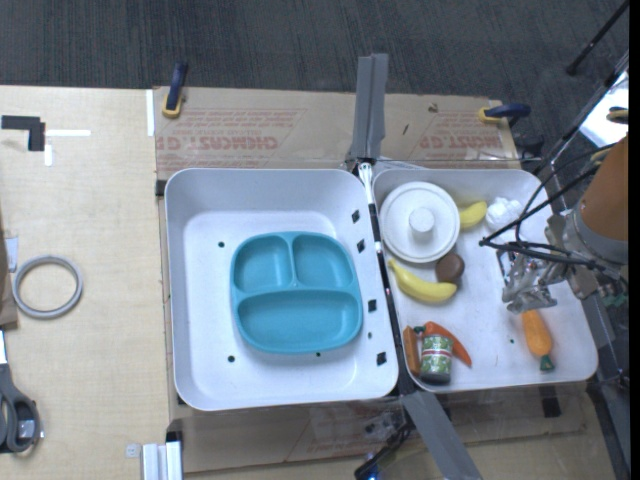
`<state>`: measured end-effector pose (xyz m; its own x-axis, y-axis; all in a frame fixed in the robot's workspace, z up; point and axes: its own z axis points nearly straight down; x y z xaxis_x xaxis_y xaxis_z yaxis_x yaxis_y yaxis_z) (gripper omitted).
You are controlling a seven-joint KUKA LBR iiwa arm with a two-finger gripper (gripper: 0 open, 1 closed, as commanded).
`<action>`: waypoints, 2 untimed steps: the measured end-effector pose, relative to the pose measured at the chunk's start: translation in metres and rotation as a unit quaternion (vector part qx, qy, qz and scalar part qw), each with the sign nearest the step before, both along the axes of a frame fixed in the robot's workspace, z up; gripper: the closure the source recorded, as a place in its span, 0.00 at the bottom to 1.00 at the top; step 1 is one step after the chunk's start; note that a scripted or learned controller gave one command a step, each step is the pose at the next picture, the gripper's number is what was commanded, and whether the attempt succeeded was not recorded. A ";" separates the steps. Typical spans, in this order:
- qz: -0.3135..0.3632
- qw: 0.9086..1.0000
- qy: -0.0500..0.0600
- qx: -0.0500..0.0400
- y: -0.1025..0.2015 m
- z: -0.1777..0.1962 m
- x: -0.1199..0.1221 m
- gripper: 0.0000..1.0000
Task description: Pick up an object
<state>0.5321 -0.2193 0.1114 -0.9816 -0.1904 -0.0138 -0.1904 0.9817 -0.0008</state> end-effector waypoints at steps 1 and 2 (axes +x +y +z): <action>0.000 1.000 0.000 0.000 0.000 0.000 0.000 0.00; -0.036 0.999 0.006 0.000 -0.002 -0.019 -0.004 0.00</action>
<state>0.5279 -0.2215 0.0920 -0.9929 -0.1190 -0.0027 -0.1190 0.9929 0.0012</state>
